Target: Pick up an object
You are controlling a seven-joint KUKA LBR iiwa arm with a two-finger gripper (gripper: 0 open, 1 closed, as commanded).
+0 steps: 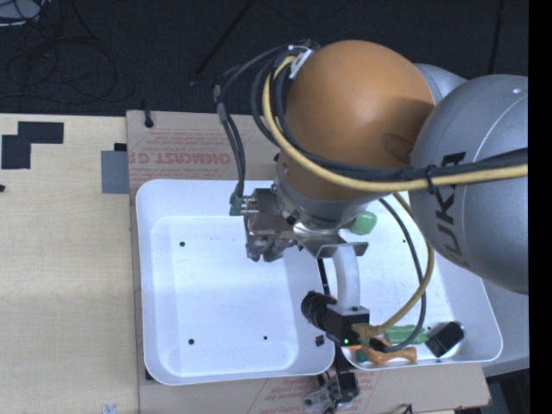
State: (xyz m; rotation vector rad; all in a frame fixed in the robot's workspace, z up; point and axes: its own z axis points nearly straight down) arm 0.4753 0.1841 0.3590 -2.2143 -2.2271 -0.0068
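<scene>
The arm reaches in from the right and bends steeply down, so its orange band hides much of the right bin. The metal gripper hangs below the wrist, over the right side of the left bin and near the wall shared by the 2 bins. Seen from this slant, I cannot tell whether the gripper is wide or narrow, and nothing can be seen held in it.

The things to pick from lie in the right bin, well apart from the gripper. A green piece peeks out from under the wrist. In the near corner, 3 more sit close together: a green stick, an orange piece just beside it and perhaps touching it, and a black block to their right. They probably lie against that corner because the bin wall stopped them (loose things tend to gather at the edges).

Both bins rest on a cardboard sheet laid over the pale bench, most likely to keep them side by side within the arm's reach.

As I read it, the pick is not yet done. The gripper would have to cross the shared wall, and the crowded corner could make a clean grasp of 1 item awkward.
</scene>
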